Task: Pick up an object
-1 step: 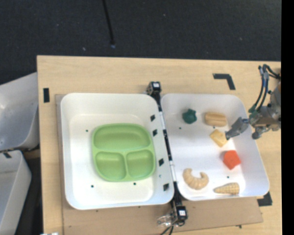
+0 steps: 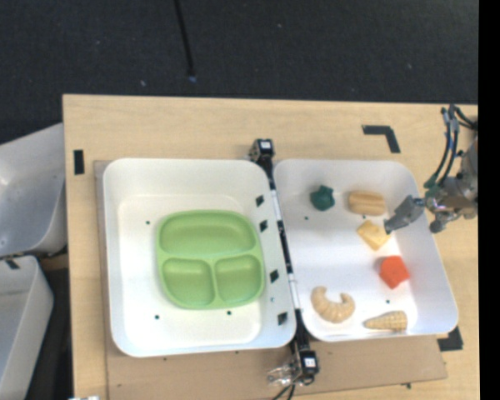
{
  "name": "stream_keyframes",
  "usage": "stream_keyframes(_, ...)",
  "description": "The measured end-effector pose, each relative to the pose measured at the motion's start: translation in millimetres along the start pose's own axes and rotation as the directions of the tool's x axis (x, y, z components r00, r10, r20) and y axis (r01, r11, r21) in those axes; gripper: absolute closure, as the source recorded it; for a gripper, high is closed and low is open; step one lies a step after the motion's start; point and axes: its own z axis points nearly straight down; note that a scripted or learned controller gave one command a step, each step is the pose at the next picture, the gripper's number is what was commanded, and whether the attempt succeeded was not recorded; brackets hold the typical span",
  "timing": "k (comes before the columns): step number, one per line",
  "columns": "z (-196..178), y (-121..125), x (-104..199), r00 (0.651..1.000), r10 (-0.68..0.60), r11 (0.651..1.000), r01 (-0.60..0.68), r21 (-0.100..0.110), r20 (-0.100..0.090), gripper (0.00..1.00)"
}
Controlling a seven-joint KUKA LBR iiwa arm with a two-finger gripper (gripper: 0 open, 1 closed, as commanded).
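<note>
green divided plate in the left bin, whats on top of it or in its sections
Nothing lies on the green three-section plastic plate: all three sections show bare green. It rests flat in the left white bin; the bin floor beneath it is covered.

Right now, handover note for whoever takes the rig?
Gripper: at the right bin's right side, beside the yellow block; nothing seen held.
Right bin holds: green object, tan roll, yellow block, red block, croissant, cone.
Left bin: green divided plate.
Done: nothing picked.
Left: grasp and lift one object.
</note>
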Motion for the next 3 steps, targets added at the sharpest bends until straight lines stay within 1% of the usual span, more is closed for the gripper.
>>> stream_keyframes(1,54.7,-4.6,8.3,1.000,0.001,1.000,-0.001,0.004,-0.001,0.00)
stream_keyframes(2,116.9,-8.4,12.3,1.000,0.002,1.000,-0.002,0.006,-0.001,0.00)
stream_keyframes(3,162.1,-4.0,9.6,1.000,0.001,1.000,-0.001,-0.014,0.007,0.00)
